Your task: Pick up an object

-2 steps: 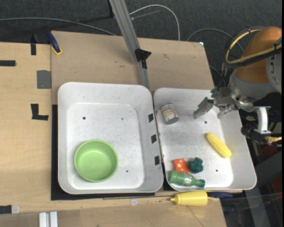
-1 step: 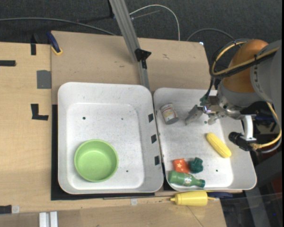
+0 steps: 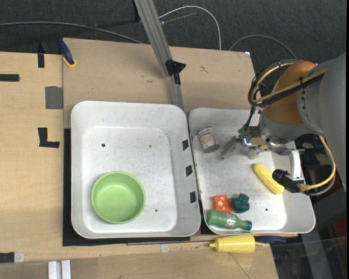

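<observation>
Yellow mustard bottle (image 3: 235,244) lies sideways below the right bin (image 3: 296,222).

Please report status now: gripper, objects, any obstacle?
Gripper open, low over right bin, holding nothing. Small can just left of it. Yellow banana nearby, nothing blocking.

Robotics lab — plywood bench (image 3: 134,74) with tape marks, twin white bins (image 3: 84,156), loose cables (image 3: 192,13), camera pole (image 3: 154,28)

Two white speckled bins (image 3: 84,121) sit on a tan bench (image 3: 23,173). Left holds a lime-green bowl (image 3: 118,197); right holds a yellow banana (image 3: 269,178), green bottle (image 3: 228,220), orange block (image 3: 221,203), teal piece (image 3: 241,201), grey can (image 3: 207,139).
</observation>
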Tool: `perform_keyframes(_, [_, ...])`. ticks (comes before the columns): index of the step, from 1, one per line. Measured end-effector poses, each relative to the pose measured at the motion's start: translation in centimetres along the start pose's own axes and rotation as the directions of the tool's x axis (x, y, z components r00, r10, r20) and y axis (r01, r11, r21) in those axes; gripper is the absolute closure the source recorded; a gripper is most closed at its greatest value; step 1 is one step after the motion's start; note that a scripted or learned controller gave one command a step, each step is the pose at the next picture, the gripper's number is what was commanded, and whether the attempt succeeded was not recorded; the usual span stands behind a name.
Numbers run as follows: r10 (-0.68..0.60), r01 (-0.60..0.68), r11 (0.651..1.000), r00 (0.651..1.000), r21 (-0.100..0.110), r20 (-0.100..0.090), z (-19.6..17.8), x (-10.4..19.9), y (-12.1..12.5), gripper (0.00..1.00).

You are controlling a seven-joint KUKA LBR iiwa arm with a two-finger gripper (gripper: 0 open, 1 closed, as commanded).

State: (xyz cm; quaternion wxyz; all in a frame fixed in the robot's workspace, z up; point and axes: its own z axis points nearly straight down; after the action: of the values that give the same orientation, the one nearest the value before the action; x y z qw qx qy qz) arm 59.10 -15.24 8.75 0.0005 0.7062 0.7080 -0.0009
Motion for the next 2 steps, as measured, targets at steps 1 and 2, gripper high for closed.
perform_keyframes(1, [-0.001, 0.001, 1.000, 1.000, 0.002, -0.002, -1.1, 0.1, 0.0, 1.00])
perform_keyframes(2, [0.000, 0.000, 1.000, 1.000, -0.005, -0.001, -7.3, 0.5, 0.2, 1.00])
